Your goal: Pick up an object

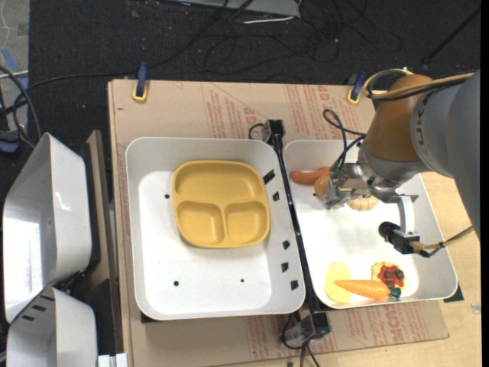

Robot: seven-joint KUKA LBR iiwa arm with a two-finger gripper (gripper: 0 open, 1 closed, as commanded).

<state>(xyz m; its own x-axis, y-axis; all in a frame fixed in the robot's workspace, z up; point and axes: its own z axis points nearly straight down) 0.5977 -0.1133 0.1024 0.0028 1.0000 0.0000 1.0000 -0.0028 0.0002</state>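
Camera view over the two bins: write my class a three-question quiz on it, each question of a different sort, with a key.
1. True or false: the yellow divided plate lies in the left bin.
2. Which lies nearest the right bin's front edge? A) the carrot B) the hot dog C) the gripper
3. Fill in: the carrot rests across a yellow ____.

Key: 1 true; 2 A; 3 disc.
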